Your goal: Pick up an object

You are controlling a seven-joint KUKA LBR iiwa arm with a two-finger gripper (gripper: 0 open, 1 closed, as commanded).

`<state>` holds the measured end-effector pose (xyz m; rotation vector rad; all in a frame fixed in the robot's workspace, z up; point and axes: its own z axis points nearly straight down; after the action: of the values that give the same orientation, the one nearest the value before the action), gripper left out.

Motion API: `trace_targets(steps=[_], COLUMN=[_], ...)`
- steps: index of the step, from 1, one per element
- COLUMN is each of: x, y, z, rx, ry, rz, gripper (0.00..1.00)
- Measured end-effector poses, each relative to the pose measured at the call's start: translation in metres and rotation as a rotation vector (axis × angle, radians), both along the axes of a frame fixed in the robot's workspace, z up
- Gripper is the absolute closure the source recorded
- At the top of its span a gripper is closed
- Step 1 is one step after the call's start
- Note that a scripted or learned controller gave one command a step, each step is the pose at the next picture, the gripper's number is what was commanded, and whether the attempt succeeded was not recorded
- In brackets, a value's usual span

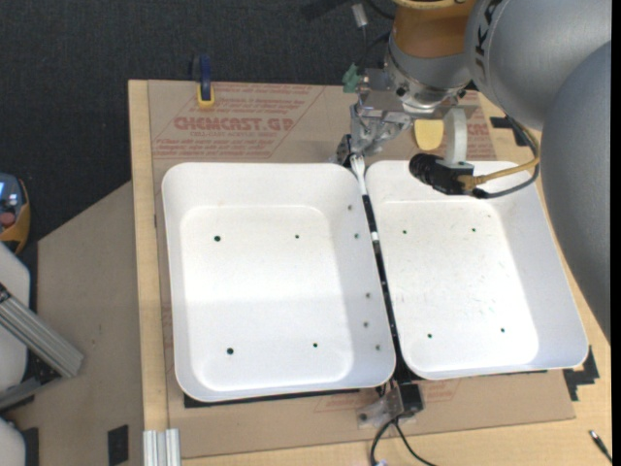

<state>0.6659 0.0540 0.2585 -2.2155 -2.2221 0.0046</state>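
My gripper (361,149) hangs over the far rims where the left white bin (190,289) and the right white bin (543,289) meet. It points down at the gap between them. Nothing is visibly held in it. A small pale yellow piece (428,134) shows just under the wrist, to the gripper's right; I cannot tell what it is. The floors of both bins show only a few small dark dots.
The bins rest on a brown board (252,115) with red lettering. A blue and yellow clamp (204,80) grips its far edge. The grey arm (553,56) fills the upper right. A metal rail (39,338) lies at the left, and cables (393,416) run at the front.
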Motion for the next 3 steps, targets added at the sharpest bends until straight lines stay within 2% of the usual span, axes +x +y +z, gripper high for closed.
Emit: trace_targets(steps=[1,2,3], x=[0.001,-0.001,-0.002], y=[0.015,0.019,0.084], z=[0.246,0.111,0.004], rx=[0.001,-0.002,0.0], ry=[-0.027,0.008,0.008], rz=[0.0,-0.004,0.003], gripper=[1.0,1.0,1.0])
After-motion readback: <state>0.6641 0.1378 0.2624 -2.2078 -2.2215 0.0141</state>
